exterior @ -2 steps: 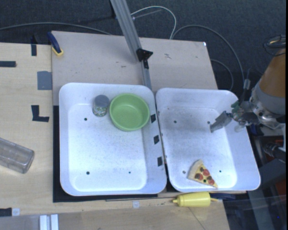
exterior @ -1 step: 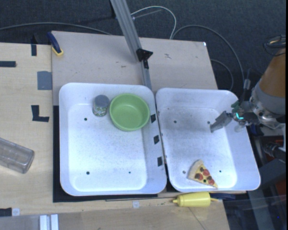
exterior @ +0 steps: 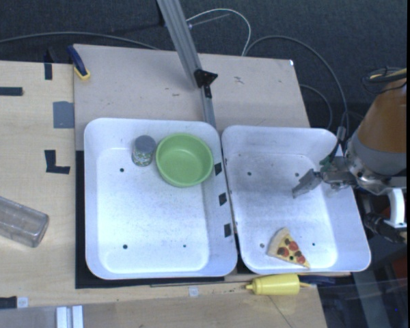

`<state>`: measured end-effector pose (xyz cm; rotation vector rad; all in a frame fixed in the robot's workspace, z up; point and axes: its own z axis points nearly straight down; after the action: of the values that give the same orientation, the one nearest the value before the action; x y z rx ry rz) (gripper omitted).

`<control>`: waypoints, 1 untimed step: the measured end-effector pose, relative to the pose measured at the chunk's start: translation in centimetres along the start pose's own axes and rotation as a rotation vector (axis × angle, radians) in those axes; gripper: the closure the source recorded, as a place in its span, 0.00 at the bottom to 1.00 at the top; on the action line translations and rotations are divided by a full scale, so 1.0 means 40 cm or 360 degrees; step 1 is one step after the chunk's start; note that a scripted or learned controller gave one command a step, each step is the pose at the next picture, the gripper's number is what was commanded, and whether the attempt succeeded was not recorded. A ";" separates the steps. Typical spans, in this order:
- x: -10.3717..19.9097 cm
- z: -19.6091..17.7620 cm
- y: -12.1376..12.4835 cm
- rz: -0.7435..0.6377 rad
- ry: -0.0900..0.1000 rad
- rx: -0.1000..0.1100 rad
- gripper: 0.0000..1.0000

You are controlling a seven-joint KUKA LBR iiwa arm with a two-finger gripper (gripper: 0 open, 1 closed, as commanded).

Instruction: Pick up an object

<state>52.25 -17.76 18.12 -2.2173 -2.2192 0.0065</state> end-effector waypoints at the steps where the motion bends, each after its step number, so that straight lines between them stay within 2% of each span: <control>1: 0.000 0.109 -0.002 0.0000 0.0000 0.0000 0.00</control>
<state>52.14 -17.75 13.76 -2.2169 -2.2195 0.0061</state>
